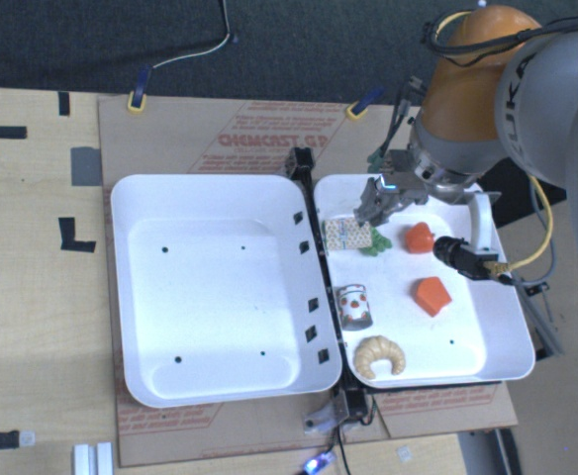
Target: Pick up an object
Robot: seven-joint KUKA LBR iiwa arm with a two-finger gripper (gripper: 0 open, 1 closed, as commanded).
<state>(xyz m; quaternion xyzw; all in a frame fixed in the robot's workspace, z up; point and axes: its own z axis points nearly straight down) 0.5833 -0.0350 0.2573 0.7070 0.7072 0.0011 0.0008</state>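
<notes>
Camera view: claw low over right bin

Two white bins are seen side by side on a cardboard sheet laid on the table. The right bin is taken as the landmark. Near its upper left corner the hand is lowered, just above a patterned block with a green piece touching it. Toward the bin's middle a red object and an orange block are placed apart. Along its left wall a small printed can is seen, and a croissant-shaped item by its lower edge. The left bin lies against its left wall.
</notes>
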